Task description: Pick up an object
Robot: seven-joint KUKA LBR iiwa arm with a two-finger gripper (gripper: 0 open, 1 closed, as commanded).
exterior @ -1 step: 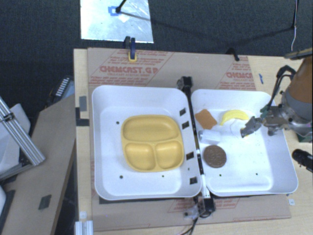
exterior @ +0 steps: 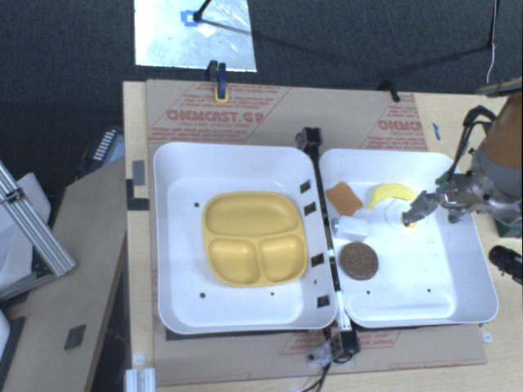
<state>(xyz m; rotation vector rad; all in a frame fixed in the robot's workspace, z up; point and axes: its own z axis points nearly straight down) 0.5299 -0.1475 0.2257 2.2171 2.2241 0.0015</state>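
In the right bin point(exterior: 458, 296) lie a yellow banana point(exterior: 391, 193), an orange-brown block point(exterior: 344, 198), a small white piece point(exterior: 352, 229) and a round brown cookie point(exterior: 359, 261). My gripper point(exterior: 418, 210) reaches in from the right and hangs just right of the banana's lower end, low over the bin floor. Nothing shows between its fingers. The left bin point(exterior: 176, 243) holds a yellow three-compartment tray point(exterior: 252, 238).
A black divider with clips point(exterior: 320, 219) runs between the two bins. The bins rest on a cardboard sheet point(exterior: 245, 113) on the bench. A metal plate point(exterior: 194, 23) lies beyond the bench at the back. The arm's grey wrist point(exterior: 498, 170) stands over the right bin's far edge.
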